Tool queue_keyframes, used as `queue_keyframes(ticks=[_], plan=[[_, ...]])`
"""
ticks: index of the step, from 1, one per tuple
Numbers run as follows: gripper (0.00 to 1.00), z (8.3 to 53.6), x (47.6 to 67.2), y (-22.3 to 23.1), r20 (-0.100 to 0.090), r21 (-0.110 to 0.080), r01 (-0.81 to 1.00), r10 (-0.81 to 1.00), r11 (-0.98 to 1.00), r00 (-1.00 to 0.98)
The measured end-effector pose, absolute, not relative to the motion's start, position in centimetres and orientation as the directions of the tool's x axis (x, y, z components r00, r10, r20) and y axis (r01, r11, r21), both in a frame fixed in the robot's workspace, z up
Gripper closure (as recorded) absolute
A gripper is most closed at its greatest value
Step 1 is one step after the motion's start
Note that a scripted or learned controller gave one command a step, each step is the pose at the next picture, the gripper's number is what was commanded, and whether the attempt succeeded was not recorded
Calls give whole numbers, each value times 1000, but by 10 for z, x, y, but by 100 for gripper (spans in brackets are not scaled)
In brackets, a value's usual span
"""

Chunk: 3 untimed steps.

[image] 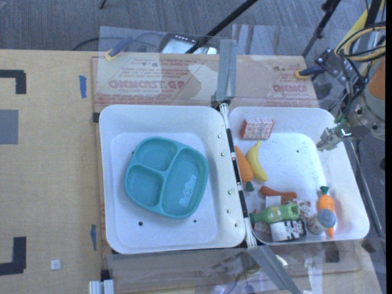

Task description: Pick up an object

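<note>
**Objects are lying low and left of the gripper**

We are looking at the right bin, where every candidate for the pick is sitting. The banana is lying near the bin's left wall, its long axis running from upper right down to lower left, and just beside it the larger carrot is lying along the divider, its length running roughly parallel to that wall. A small red-and-white box is resting apart from them near the far left corner. Along the near edge a cluster is crowding together: a green bottle lying on its side with its axis almost left to right, a reddish piece just above it, a black-and-white carton below it, and a small carrot standing toward the right, touching or nearly touching a grey round item.

We are seeing the gripper at the bin's upper right rim, above the bare floor there, with nothing between its fingers. We cannot tell whether its jaws are spread or pressed together.

We are judging that the small carrot is the nearest thing, lying almost straight toward the camera from the gripper, while the banana is lying well to its left. In the left bin a teal divided plate is resting well apart from the arm.
</note>
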State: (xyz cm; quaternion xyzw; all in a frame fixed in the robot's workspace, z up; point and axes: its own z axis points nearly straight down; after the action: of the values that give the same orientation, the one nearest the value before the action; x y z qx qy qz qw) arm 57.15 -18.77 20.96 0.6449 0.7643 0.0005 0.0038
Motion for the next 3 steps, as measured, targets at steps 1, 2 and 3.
queue_keyframes(ticks=[1, 2, 3], plan=[[100, 126, 634, -185, -2, 2, 978, 978, -211, 211], [100, 86, 668, -151, -1, 4, 963, 963, -269, 269], [100, 86, 662, -110, 0, -1, 948, 948, -318, 318]])
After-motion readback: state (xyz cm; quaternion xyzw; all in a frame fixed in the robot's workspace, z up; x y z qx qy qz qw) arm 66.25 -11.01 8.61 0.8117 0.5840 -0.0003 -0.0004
